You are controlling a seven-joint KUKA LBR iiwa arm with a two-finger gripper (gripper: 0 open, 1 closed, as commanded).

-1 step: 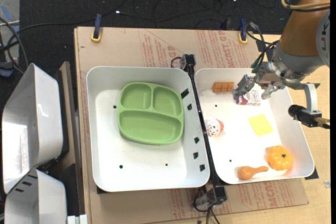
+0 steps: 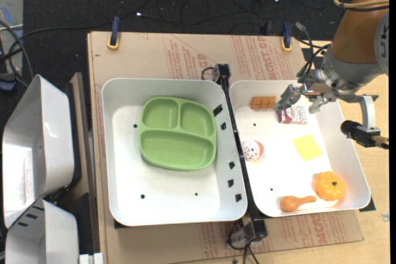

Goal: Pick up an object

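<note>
On brown board (image 2: 185, 52), 2 white bins (image 2: 124, 195), black floor (image 2: 185, 3) behind

Two white bins (image 2: 124, 151) sit on a tan cardboard surface (image 2: 167, 52) with red lettering. A light green divided plate (image 2: 178, 134), a yellow square (image 2: 307, 147), an orange pumpkin (image 2: 328, 186), an orange gourd (image 2: 296, 202), a brown waffle block (image 2: 263, 102), a red-and-white packet (image 2: 292, 115).

One fixed overhead camera looks slantwise down on both bins (image 2: 117, 151).
</note>
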